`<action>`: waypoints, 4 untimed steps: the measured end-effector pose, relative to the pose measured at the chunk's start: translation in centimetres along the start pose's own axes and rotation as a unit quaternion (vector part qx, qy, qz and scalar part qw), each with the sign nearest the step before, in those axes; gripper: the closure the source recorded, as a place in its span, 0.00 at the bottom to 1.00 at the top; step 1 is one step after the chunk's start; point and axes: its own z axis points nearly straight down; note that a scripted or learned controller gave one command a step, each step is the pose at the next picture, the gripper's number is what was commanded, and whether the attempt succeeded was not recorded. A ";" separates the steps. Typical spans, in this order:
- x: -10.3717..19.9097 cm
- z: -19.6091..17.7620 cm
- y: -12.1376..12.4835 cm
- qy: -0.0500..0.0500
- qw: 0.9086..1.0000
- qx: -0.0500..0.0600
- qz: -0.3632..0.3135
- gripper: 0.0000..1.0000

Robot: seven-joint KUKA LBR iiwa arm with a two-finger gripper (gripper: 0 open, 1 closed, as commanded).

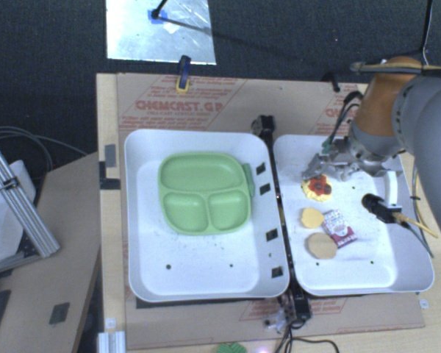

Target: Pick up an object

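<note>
Am watching yellow-and-red toy (pixel 317 189) lying in right bin (pixel 408 271), right of green plate (pixel 204 192), level with plate's middle. Toy is looking roundish; am not making out long axis.

Left bin (pixel 154 271) is holding green plate. Right bin is also holding yellow disc (pixel 312 218), red-and-white packet (pixel 338 228) and tan disc (pixel 323 246), all right of plate's lower edge.

Hand (pixel 318 173) is hovering right of plate's upper half, close over toy. Am not telling whether released, clenched or touching.
</note>
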 end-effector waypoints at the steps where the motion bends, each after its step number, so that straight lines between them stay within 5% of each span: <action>1: 0.0 -1.3 0.3 0.000 1.000 -0.004 -0.001 1.00; 2: 0.0 -1.3 0.3 -0.001 1.000 -0.003 -0.002 0.00; 3: 0.4 -1.9 -11.1 0.002 1.000 0.004 0.002 0.00; 4: 1.0 -0.3 -4.5 -0.001 1.000 -0.004 -0.002 0.00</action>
